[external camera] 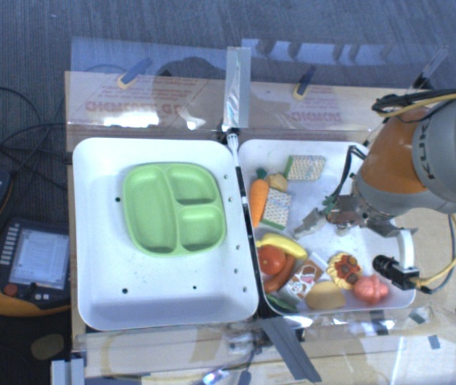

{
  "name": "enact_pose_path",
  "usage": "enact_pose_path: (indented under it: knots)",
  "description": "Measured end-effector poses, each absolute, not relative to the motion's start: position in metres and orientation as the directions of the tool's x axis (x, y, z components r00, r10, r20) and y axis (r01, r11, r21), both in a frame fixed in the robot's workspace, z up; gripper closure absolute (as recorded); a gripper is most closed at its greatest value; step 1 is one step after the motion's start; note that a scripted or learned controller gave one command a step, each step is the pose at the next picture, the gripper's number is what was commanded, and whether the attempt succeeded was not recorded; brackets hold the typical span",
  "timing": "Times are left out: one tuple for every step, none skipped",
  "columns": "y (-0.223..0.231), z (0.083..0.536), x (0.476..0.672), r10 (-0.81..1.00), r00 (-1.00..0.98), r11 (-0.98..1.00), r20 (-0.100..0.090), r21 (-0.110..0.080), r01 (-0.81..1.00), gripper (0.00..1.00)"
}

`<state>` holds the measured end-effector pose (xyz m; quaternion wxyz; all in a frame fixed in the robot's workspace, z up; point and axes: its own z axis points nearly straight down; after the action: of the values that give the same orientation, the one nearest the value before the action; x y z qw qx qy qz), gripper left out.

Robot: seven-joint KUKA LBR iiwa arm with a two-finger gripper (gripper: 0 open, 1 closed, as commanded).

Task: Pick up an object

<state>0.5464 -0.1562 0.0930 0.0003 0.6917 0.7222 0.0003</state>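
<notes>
Hovering over right bin (246,157), gripper (318,216) jaws spread open, holding nothing.

Glossy plastic green tray (173,207)

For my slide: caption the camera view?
Gripper hovers above toy food in right bin; green tray in left bin.

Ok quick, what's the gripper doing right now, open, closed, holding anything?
Gripper: hangs over the right bin, above a bare patch right of the banana; whether it is open or closed cannot be told, and nothing shows in its grasp.
</notes>
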Motion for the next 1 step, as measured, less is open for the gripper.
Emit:
enact_pose_path:
  knots:
    - [-0.0981,0.0971,0.5408,0.988,0.155,-0.155,0.001,-0.004,0.988,0.00]
